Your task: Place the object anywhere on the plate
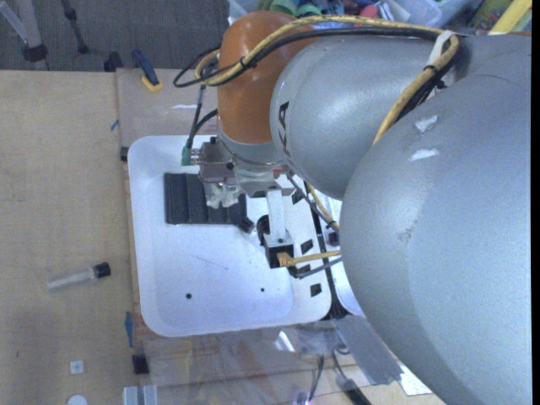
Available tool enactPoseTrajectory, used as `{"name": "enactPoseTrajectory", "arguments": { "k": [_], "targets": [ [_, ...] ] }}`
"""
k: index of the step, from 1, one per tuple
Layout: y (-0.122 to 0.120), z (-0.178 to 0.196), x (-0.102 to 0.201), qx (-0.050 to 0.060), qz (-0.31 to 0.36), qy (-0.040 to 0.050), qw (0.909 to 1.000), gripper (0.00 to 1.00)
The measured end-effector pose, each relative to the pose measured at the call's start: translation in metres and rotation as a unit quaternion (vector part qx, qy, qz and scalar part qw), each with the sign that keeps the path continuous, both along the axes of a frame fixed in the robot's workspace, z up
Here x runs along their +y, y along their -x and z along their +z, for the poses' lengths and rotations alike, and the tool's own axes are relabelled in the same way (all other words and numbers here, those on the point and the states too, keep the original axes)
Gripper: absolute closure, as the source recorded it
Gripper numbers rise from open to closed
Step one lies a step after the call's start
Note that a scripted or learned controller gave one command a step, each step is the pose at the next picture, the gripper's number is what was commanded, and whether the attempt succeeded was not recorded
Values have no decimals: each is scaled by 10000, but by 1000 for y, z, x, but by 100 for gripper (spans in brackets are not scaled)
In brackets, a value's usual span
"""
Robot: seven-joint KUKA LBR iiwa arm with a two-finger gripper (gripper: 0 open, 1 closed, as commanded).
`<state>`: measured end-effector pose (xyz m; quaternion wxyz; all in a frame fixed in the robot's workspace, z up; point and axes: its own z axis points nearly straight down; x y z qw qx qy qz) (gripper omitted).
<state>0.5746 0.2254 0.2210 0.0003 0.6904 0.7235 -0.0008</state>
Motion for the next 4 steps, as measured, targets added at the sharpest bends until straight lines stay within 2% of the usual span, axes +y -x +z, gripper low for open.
{"name": "enactPoseTrajectory", "arguments": {
  "k": [1,2,3,4],
  "targets": [
    [-83,-45,-4,2,-223,3,9998,100],
    [-91,-38,-14,2,-2800,1,9600,100],
    [-92,1,-2,-12,-5031,-16,8642,100],
    [43,-27,-2,-8,-6516,0,7586,100]
  ]
}}
